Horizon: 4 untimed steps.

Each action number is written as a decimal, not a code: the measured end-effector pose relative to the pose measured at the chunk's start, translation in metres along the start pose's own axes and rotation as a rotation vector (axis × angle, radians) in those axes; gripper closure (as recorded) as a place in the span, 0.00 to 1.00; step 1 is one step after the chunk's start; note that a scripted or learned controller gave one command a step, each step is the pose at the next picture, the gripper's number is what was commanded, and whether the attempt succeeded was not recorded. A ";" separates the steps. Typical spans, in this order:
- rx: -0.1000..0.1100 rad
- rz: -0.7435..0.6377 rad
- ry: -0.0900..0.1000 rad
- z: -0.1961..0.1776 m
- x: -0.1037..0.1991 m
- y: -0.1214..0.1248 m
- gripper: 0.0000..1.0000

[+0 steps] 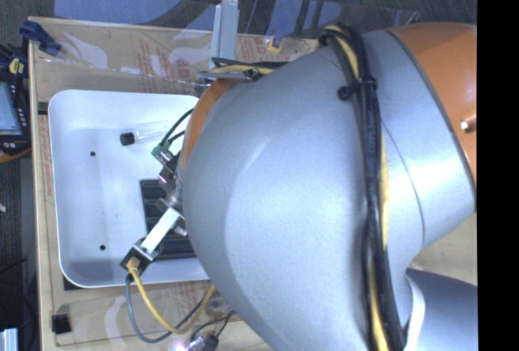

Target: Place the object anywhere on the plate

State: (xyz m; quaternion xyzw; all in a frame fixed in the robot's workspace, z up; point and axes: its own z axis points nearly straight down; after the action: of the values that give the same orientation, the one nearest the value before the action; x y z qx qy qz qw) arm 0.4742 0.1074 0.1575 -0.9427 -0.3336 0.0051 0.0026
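One arm [324, 187], grey with an orange band, reaching in over the table [122, 57] and covering most of it.

One white bin [69, 179], on the table's left side as viewed; its far, left and near walls are exposed.

One small clear tube with a black cap [134, 136], taken as the task's object. Location: flat on the bin floor, in the far half of the bin, well apart from the walls, near the arm's edge but not touching it. Long axis: about parallel to the table's far edge, tilted slightly. Cap end points toward the table's left edge; clear end points toward the arm.

One dark ribbed block [160, 216], on or above the bin floor beneath the arm's wrist end. Whether it is part of the tooling or a separate item cannot be told.

One white connector on a yellow cable [154, 242], hanging off the arm above the bin's near wall.

Gripper: whether spread or pressed together cannot be told, as the arm's bulk lies over it. Nothing can be said to be held.

Plate: no item can be identified as such.

Step in hand, as judged: approach for pick-up; the tube lies free, so the grasp is not yet made.

Next move, as judged: centre over the tube, close across its short axis, lift, then carry it to the plate.
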 end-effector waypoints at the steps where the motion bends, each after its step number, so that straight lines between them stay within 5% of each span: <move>1: -0.002 0.256 0.005 -0.062 -0.011 0.044 1.00; 2: -0.002 0.194 0.004 -0.074 0.053 0.050 1.00; 3: -0.003 0.228 0.003 -0.001 0.107 0.090 1.00; 4: -0.006 0.402 0.011 -0.003 0.167 0.072 1.00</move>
State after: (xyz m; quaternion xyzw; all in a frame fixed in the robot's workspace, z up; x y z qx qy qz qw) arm 0.6490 0.1563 0.1583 -0.9903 -0.1386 -0.0009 0.0004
